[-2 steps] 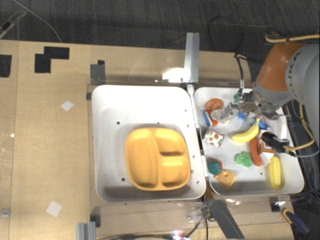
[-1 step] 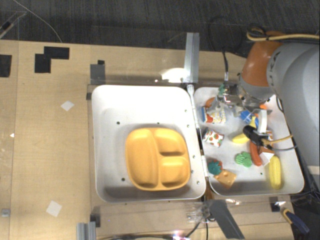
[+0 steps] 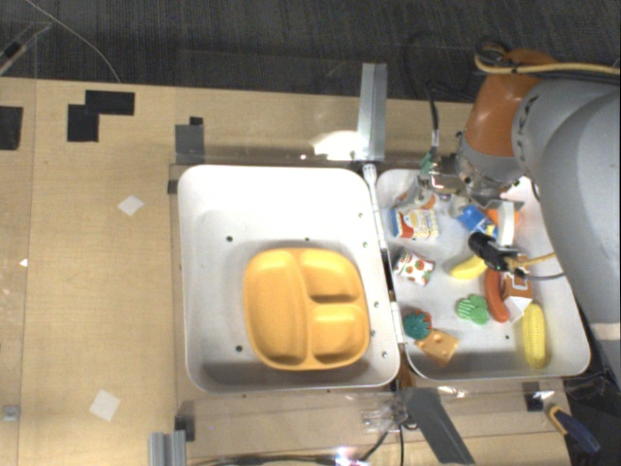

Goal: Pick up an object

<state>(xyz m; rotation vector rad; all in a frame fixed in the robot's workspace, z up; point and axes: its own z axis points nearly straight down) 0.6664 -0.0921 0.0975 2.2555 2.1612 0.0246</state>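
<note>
Reaching down into the right bin (image 3: 572,357), the gripper (image 3: 448,183) hangs over crowded toys near a carton (image 3: 419,223), though I cannot tell its state, and such tight packing could make it nudge neighbours or grab nothing.

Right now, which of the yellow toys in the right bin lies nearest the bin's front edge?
The corn cob, by the front right corner. The banana-like yellow piece sits farther back, mid-bin.
</note>
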